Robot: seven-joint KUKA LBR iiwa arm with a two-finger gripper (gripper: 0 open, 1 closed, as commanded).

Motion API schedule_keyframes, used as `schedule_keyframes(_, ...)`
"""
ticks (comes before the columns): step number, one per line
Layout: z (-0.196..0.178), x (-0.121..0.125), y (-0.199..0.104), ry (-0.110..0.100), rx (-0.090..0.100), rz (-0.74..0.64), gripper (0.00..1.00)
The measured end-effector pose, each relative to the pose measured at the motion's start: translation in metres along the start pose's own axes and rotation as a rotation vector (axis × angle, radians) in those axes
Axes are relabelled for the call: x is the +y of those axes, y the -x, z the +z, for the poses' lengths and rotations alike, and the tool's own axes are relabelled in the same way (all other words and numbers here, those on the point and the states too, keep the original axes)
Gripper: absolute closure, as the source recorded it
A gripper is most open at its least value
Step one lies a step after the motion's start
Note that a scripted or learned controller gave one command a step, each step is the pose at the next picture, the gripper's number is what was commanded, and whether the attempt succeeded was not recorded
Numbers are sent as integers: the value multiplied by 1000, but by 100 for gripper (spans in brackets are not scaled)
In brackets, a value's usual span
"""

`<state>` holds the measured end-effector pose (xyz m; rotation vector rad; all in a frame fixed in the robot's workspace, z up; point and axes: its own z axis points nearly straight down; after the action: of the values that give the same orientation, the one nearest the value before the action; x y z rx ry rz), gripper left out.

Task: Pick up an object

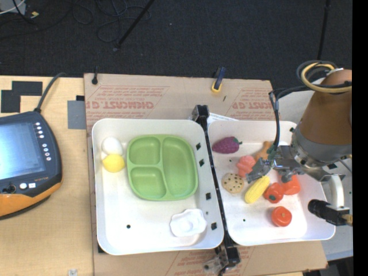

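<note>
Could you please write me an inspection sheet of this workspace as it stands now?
Surface: two shallow white bins, left bin and right bin, on cardboard.
Job's things: right bin holds purple toy grapes, yellow toy corn cob, round speckled cookie, red toy tomato.
Clutter: left bin holds green divided plate, yellow ball, white egg, white lump.
Grippers: gripper low over the corn cob; grasp unclear.
Cables: black cable on arm; more on dark floor.
Surroundings: teach pendant at left.
</note>
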<state>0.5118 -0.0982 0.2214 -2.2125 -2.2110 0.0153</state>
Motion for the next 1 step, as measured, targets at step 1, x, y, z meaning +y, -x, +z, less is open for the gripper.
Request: schedule_keyframes(1,-6,2,0,12,-1,-2,0)
